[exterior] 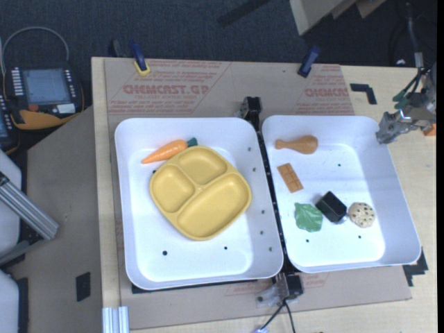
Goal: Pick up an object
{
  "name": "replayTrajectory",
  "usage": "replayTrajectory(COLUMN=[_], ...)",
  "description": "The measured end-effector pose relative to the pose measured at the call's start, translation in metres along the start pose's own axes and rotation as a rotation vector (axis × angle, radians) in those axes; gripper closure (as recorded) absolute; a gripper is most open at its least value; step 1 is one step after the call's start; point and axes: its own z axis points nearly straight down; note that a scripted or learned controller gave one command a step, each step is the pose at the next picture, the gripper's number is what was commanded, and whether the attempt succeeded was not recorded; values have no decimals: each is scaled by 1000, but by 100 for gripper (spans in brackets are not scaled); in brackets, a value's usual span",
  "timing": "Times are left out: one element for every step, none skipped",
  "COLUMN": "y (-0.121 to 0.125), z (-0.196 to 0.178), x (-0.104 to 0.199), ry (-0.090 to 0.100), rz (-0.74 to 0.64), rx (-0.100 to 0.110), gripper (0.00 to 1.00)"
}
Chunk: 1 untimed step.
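Hand at right bin's rim, grip state unclear, drumstick lying crosswise, thin end pointing left

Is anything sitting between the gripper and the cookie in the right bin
Nothing visible. The gripper is over the right bin's far right rim; the cookie lies exposed, with the black block on its other side.

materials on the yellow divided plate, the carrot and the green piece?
Yellow divided plate: looks like molded plastic, matte, uniform colour with soft highlights on the ridges. Carrot: likely plastic or rubber toy, smooth and evenly orange. Green piece: irregular leaf-like outline, maybe soft plastic or fabric; too small to tell.
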Motion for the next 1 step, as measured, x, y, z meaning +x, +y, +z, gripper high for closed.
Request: replayTrajectory(y=[1], z=[-20], x=[0], ry=[1], rz=[0], rx=[4], gripper=[100])
